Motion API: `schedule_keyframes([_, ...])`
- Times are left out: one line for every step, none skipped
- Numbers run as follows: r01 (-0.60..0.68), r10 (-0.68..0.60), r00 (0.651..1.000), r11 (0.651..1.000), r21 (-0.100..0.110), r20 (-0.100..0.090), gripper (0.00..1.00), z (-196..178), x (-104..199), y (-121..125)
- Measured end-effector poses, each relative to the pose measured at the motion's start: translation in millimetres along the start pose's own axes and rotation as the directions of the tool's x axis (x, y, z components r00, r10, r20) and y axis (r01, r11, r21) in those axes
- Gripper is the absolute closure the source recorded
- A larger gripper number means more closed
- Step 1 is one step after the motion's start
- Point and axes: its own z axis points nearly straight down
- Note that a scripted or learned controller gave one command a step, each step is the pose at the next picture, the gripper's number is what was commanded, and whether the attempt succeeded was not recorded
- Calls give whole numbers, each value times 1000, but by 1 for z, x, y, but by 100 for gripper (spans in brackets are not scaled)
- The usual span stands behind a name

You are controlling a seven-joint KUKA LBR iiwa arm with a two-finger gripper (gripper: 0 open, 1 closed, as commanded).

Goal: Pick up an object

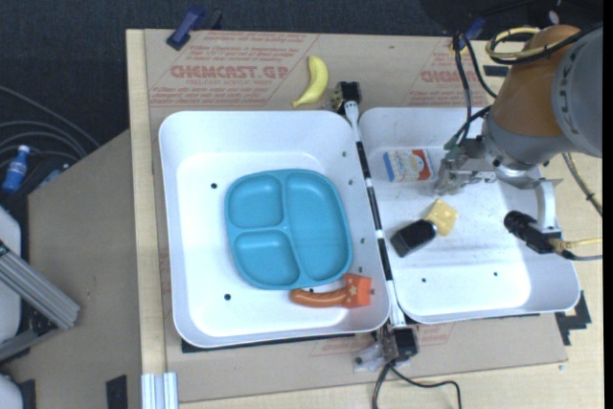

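Tool [450, 179] hovers low in the right bin [479, 302], its grip state unreadable, just above the yellow block [442, 216] beside the black object [413, 237]. Approach step; next calls for descending squarely.

We see two bins side by side. Left bin [182, 206]: divided plate [287, 227] at center, hot dog [321, 297] and small block [358, 290] just in front of it. Right bin [479, 297]: carton [407, 165] at back, cheese wedge [442, 215] and remote-like block [414, 237] before it. Banana [312, 82] lies behind the left bin on the bench [239, 62].
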Motion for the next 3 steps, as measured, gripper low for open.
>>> schedule_keyframes([0, 0, 1000, 1000, 0, 0, 0, 0, 0, 0])
schedule_keyframes([2, -2, 1000, 1000, 3, -1, 0, 10, 48, -13])
schedule_keyframes([1, -1, 1000, 1000, 2, -1, 100, 0, 47, -13])
